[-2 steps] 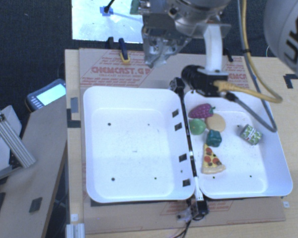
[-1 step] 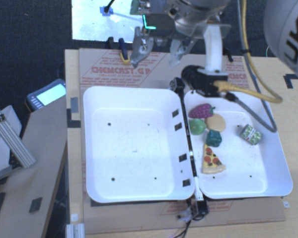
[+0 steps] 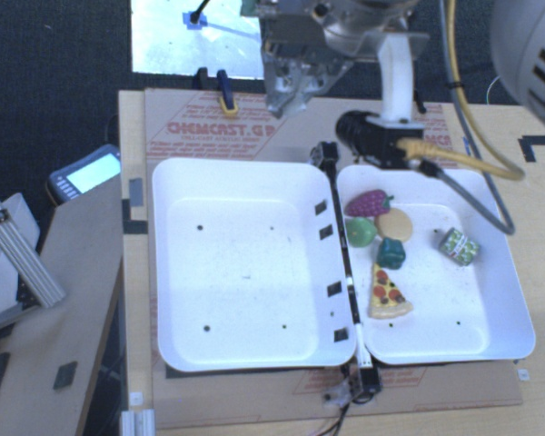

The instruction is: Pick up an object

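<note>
Hovering high behind the bins, your gripper (image 3: 286, 94) (can't tell its state) has grabbed nothing; toys like the pizza slice (image 3: 388, 293) sit untouched in the right bin (image 3: 490, 321).

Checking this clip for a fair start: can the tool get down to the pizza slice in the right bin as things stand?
Probably yes. The pizza slice lies flat with nothing on top; the teal piece sits close above it. The tool hangs beyond the bins' far edge.

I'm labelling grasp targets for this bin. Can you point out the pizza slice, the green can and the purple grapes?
pizza slice (image 3: 389, 294): camera view, middle of the topping face.
green can (image 3: 458, 245): camera view, middle of its side.
purple grapes (image 3: 368, 203): camera view, centre of the bunch.
</note>
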Action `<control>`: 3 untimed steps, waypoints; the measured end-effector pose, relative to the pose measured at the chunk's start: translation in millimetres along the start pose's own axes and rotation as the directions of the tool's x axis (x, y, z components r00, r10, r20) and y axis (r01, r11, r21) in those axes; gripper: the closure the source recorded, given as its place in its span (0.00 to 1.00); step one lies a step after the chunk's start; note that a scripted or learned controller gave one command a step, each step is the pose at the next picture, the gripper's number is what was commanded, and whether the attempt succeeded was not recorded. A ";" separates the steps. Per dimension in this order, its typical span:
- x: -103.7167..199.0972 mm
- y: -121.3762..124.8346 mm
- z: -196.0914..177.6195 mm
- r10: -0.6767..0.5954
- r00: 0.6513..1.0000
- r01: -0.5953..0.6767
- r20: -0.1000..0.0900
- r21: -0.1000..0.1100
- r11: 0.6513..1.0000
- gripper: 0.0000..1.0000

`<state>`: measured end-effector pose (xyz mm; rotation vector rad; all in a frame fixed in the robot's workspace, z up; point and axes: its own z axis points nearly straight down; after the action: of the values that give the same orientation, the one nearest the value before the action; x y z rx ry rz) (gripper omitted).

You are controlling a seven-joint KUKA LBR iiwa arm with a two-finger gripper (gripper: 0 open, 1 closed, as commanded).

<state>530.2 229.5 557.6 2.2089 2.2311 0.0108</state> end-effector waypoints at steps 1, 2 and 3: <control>-72.7 -46.1 22.5 0.015 1.000 -0.015 0.004 0.007 1.000 1.00; -3.2 -44.7 22.6 0.000 1.000 0.000 0.001 0.005 1.000 1.00; -7.1 -44.1 22.4 0.006 1.000 -0.006 0.002 0.005 1.000 0.00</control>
<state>486.3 222.1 535.0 2.2173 2.2255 0.0031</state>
